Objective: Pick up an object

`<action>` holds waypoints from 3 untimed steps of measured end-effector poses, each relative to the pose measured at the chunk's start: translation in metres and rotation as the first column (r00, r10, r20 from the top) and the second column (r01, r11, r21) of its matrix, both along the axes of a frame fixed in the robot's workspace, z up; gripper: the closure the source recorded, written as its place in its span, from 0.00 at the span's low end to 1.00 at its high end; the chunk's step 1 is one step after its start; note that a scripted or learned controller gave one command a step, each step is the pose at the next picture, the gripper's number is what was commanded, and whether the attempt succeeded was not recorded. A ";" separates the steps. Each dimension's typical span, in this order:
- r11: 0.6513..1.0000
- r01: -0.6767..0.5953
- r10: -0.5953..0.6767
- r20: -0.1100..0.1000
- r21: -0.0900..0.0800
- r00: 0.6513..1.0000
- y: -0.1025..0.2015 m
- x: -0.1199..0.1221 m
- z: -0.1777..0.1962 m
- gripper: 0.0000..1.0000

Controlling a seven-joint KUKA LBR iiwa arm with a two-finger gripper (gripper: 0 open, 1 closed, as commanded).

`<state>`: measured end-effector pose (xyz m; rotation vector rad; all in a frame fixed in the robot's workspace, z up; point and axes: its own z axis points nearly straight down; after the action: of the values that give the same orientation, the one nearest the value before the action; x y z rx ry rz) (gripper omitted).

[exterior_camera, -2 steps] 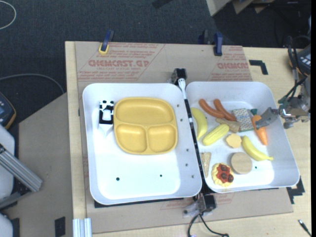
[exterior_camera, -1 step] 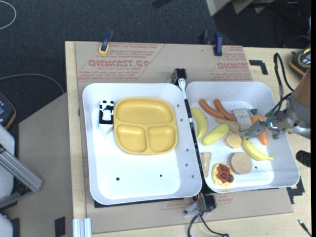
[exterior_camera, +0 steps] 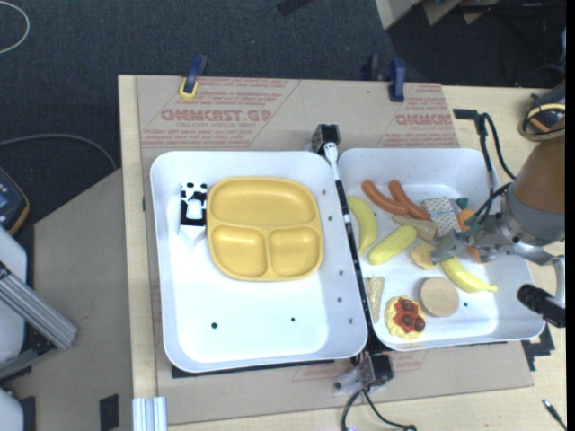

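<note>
1. At about three o'clock in the camera view, the gripper [exterior_camera: 452,245] sits low inside the right bin [exterior_camera: 476,329], reached in from the right under the arm [exterior_camera: 539,196] with its orange band. Whether anything is between its tips cannot be told; the tips are lost in clutter.
2. Touching or just beside the gripper: a grey patterned piece [exterior_camera: 440,210] at its twelve o'clock, a yellow banana [exterior_camera: 469,277] at its five o'clock, a pale yellow chunk [exterior_camera: 422,257] at its eight o'clock.
3. Farther out, toward nine o'clock: one corn cob [exterior_camera: 393,244] and one yellow-green banana [exterior_camera: 363,223] close to the bin's left wall. Two sausages [exterior_camera: 393,197] lie at eleven o'clock.
4. Toward six and seven o'clock: one round tan bun [exterior_camera: 439,296], one small pizza [exterior_camera: 405,317], one pale cracker-like piece [exterior_camera: 374,289] by the left wall.
5. Open floor in the right bin lies along its lower edge and its top right corner.
6. Well apart, at nine o'clock, the left bin [exterior_camera: 243,330] holds one yellow divided tray [exterior_camera: 265,226] with three compartments and one black-and-white item [exterior_camera: 192,206] just left of it; its lower half is bare.
</note>
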<state>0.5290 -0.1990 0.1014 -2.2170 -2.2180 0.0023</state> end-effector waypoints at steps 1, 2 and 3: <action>1.000 0.000 0.000 0.002 -0.001 1.000 0.001 0.000 -0.017 0.00; 1.000 0.001 -0.001 0.005 -0.003 1.000 0.000 0.000 -0.006 1.00; 1.000 0.001 0.000 0.010 -0.006 1.000 -0.003 0.001 0.037 1.00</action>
<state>0.5296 -0.2015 0.1380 -2.2254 -2.2252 -0.0023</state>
